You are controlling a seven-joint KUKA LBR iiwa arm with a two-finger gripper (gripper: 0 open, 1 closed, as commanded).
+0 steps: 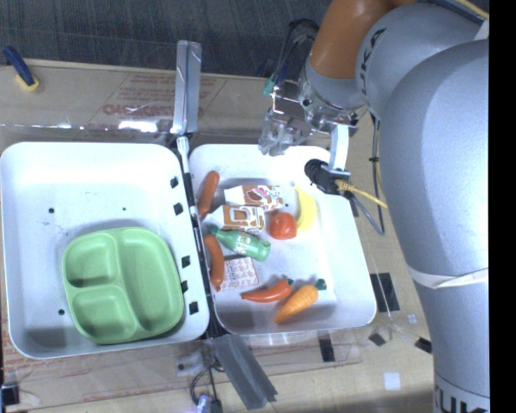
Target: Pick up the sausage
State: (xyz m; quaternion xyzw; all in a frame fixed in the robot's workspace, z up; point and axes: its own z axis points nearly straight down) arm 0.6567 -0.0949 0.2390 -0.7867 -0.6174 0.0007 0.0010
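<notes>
Pincer [279, 136] hovering over right bin's [348, 256] upper rim, can't tell if spread or pinched. Sausage [208, 193] lying near upper left of that bin, untouched.

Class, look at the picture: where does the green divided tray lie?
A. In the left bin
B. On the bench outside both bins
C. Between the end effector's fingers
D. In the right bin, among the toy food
A. The green divided tray rests on the floor of the left bin, while the toy food, such as the carrot, lies in the right bin.
</notes>
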